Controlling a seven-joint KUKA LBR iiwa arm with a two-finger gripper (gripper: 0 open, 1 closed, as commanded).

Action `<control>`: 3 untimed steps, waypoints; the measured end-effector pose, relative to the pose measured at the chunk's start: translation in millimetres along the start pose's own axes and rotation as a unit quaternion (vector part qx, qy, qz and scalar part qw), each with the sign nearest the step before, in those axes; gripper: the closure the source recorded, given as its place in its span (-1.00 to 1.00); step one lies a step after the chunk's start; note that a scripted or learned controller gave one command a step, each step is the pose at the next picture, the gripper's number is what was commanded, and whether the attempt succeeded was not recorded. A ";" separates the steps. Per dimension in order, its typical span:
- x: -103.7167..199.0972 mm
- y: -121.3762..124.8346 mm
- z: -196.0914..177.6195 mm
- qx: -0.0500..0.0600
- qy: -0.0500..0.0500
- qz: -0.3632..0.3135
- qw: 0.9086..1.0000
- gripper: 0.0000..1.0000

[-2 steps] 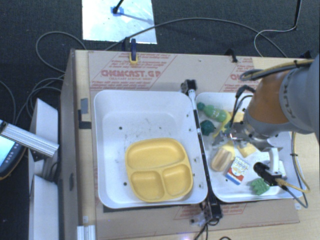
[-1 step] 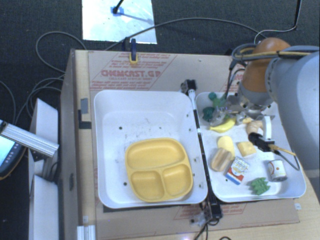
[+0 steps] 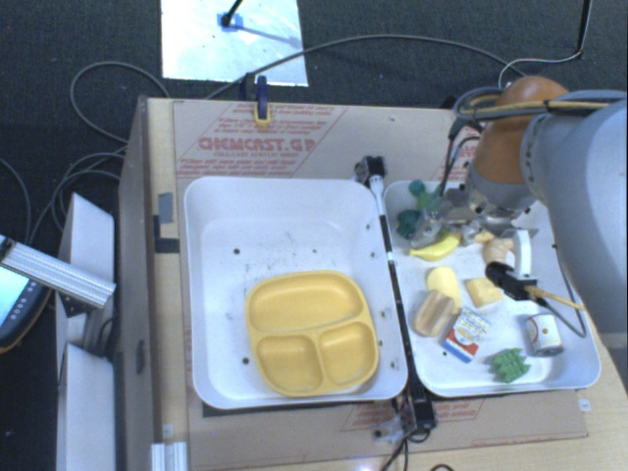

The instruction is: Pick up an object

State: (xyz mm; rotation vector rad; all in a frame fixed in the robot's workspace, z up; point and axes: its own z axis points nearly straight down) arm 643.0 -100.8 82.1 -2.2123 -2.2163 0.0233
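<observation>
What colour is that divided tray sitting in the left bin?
Yellow. The divided tray shows plainly in the camera view, lying in the left bin.

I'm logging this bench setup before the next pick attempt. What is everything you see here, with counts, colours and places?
left bin: one, white, left half of bench.
divided tray: one, yellow, three compartments, lying in the left bin.
right bin: one, white, right half of bench.
banana: one, yellow, upper part of the right bin.
teal toy: one, top left corner of the right bin.
green toy: one, near the right bin's front edge.
small carton: one, white with red and blue, middle front of the right bin.
pale yellow pieces: several, centre of the right bin.
cardboard sheet: one, printed red, under both bins.
arm: one, grey with orange band, reaching over the right bin.
end effector: one, low over the right bin's upper part, beside the banana.
</observation>
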 end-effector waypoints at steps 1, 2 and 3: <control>-13.9 -11.6 -2.4 -0.010 0.001 0.000 1.000 -1.00; -14.1 -10.9 -13.6 -0.011 0.001 -0.001 1.000 1.00; 50.0 6.5 -104.2 -0.011 0.002 -0.002 1.000 1.00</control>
